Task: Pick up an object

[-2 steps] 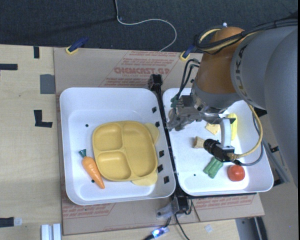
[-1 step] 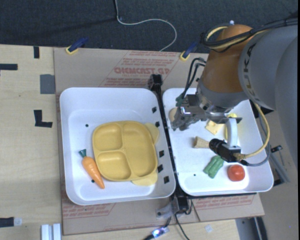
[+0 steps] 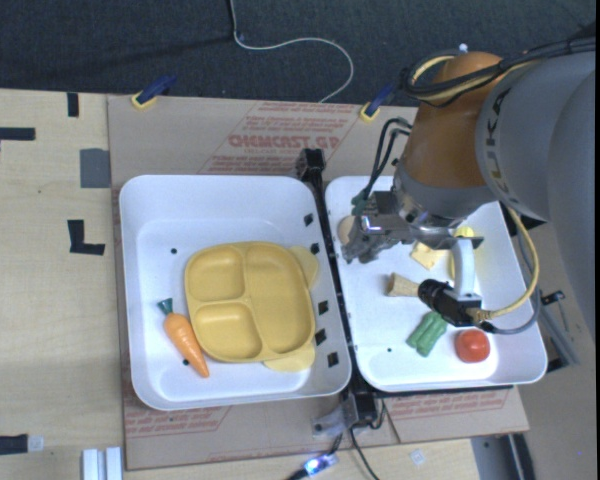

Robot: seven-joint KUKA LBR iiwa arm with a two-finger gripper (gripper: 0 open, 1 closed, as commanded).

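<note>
My tool (image 3: 358,236), its grip state impossible to tell, hangs over the right bin (image 3: 520,368), where the green pickle (image 3: 427,334) looks light, stiff, smooth; I'd pinch its middle.

Your grey arm (image 3: 540,128) reaches in from the right, its orange band (image 3: 450,118) sitting just above the wrist. The gripper (image 3: 365,230) points down and leftward; its tips look blurred, so their spacing is unclear.
</note>
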